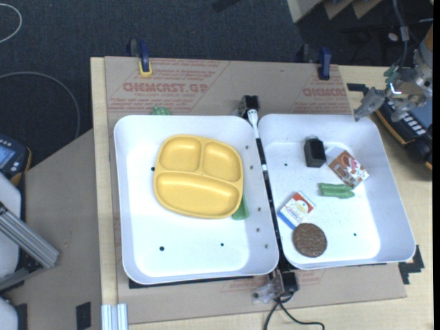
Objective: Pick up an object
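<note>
Fingers [377, 99] above right bin's far corner, state unclear; green pod [336, 191] lies long axis left-right

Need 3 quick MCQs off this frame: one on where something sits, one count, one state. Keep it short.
1. Where does the yellow divided plate lie?
A. left bin
B. right bin
C. on the cardboard outside both bins

2. How many loose items lie in the right bin?
A. two
B. five
C. eight

3. Where is the hand?
A. down inside the left bin
B. off the right bin's far right corner, touching none of the items
C. resting on the yellow plate

Answers:
1 A: it fills most of the left bin.
2 B: black block, snack packet, green piece, small carton, brown disc.
3 B: it sits outside the rim.
</note>
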